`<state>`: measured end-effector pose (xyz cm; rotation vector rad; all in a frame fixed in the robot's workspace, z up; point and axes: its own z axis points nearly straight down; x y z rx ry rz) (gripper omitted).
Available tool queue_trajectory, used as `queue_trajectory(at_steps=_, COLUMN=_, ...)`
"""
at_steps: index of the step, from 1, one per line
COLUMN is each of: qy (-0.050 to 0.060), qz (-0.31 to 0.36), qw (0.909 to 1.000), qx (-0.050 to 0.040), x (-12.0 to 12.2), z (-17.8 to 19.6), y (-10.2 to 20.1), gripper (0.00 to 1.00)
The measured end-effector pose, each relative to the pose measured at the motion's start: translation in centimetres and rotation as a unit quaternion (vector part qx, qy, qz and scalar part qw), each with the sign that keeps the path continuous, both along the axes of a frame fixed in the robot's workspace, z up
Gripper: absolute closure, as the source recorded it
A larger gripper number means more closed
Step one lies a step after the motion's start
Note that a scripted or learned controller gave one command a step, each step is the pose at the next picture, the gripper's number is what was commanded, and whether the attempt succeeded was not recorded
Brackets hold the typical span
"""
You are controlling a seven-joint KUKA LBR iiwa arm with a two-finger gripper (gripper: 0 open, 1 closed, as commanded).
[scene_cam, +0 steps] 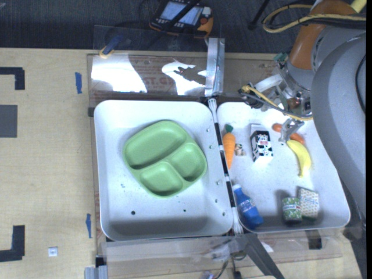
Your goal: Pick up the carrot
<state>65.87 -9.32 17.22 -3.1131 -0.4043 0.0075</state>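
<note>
Near edge: blue bottle (249, 209) lies at the right bin's (334, 214) near left corner.
Left bin (110, 173): green divided plate (165, 157); leave it.
Carrot (228, 147): lies against the right bin's left wall, leafy end far.
Approach: you'd want to descend beside the wall, closing across the carrot's width.
Gripper (289, 127): hangs right of the carrot, near the banana (299, 156); whether its fingers are spread or closed, you cannot tell.

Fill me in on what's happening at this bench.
A grey robot arm reaches in from the right, its gripper low over the right white bin, near the yellow banana. The orange carrot it should pick up lies untouched at that bin's left wall. A green divided plate sits in the left white bin.
</note>
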Motion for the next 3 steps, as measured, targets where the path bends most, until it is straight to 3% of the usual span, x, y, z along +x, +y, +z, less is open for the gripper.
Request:
queue_trajectory(at_steps=1, qy=-0.010, qz=-0.028, qw=0.9996, qx=-0.0016, x=0.2, z=-6.0, y=-0.1, gripper=0.00)
queue_trajectory(at_steps=3, qy=0.001, qz=-0.007, qw=1.0000, qx=-0.0021, x=0.0, z=-8.5, y=-0.7, gripper=0.00)
